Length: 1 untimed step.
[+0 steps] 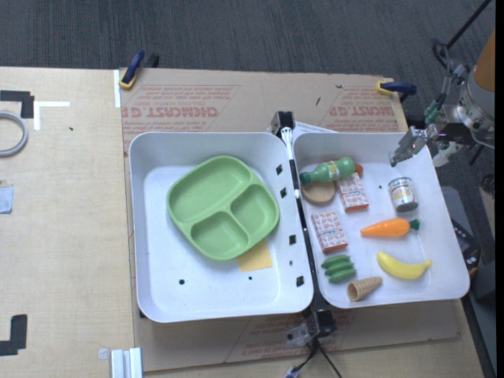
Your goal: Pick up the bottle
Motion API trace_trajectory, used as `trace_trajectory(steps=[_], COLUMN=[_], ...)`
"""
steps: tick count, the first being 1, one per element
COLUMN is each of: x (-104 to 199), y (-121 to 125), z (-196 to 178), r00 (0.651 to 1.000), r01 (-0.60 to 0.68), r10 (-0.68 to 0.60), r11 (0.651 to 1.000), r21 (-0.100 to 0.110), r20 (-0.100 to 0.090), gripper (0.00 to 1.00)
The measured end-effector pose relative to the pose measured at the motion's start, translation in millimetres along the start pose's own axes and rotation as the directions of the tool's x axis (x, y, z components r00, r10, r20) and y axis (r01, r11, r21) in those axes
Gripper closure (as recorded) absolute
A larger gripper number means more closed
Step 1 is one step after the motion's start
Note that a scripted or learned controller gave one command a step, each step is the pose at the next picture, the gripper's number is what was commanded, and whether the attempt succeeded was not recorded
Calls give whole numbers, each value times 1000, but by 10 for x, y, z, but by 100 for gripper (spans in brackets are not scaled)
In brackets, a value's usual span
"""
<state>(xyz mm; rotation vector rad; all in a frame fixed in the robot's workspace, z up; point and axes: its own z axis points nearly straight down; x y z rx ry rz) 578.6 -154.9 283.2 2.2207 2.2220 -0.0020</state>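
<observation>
Bottle point(329, 171) pickup is judged not yet begun. In the camera view, the green bottle is seen lying on its side near the top-left corner of the right bin point(450, 235), its orange cap pointing right, just above a round tan cookie-like piece point(318, 193) and a small red-patterned box point(354, 193). Other things are spread through the same bin: a small can point(402, 194), a carrot point(387, 228), a banana point(403, 265), a second patterned box point(328, 231), green pea pods point(339, 268) and a cone point(364, 288). A green divided plate point(224, 206) is held by the left bin point(150, 235).

The gripper point(417, 142) is seen at the upper right edge of the right bin, well apart from the bottle, with nothing between its fingers; how wide it stands cannot be told. The reach across the bin, the descent, the grasp and the lift are all judged to remain.
</observation>
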Motion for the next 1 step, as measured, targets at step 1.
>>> trace_trajectory(steps=[1], x=[-3], y=[4], z=[-95], r00=[1000], r01=[2], r10=[-2], r11=[1000], r21=[0], r20=[1], gripper=[100])
